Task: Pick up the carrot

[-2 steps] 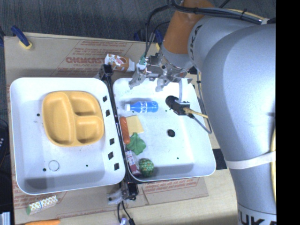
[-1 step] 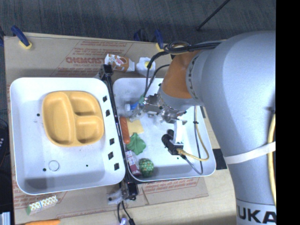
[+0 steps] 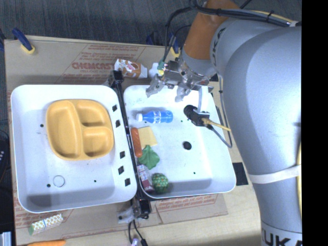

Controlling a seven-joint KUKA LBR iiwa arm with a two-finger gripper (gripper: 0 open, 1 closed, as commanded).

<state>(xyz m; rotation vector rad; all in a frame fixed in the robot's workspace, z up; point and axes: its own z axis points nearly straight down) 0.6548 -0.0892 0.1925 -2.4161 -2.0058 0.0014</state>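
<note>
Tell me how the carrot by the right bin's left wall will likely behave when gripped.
The carrot looks like a stiff, smooth toy, so it may slip between fingers. Long and rounded, it could roll if nudged sideways. It lies against the bin wall beside the yellow slice, leaving little finger room.

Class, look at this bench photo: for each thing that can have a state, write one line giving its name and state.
gripper: open, above the right bin's far edge, holding nothing
carrot: lying flat by the right bin's left wall
blue bottle: lying on its side
yellow tray: right way up in the left bin
green ball: resting at the right bin's near edge
</note>
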